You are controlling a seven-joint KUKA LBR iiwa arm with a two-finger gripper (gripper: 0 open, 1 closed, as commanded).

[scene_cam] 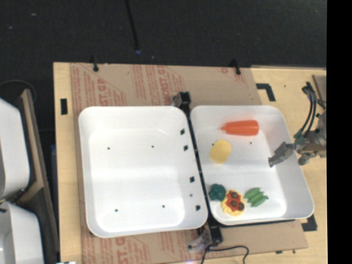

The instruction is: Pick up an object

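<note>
Near the right rim of the right-hand bin [286,202], claw [281,154] poised over bare white floor, nothing between its tips; how far parted, cannot tell from this slant. Closest to that claw: yellow lump [220,150], just left of it toward the bin's middle. Beyond the lump, toward the far wall, orange carrot [241,127] lying crosswise. Along the near wall, three small pieces in a row: dark green piece [217,191], yellow piece with red dots [233,202], bright green piece [256,196]. All apparently toy food (plastic or rubber, likely light and a little slick), so little weight to fight but some risk of squirting out sideways. Best hold probably across the carrot's narrow width at mid-length, or across the lump's middle. Left-hand bin [88,142] alongside, sharing a black-clipped divider. Both set on a brown cardboard sheet [126,87] over a pale wooden worktop [63,164], dark floor beyond, white boxes at far left.
</note>
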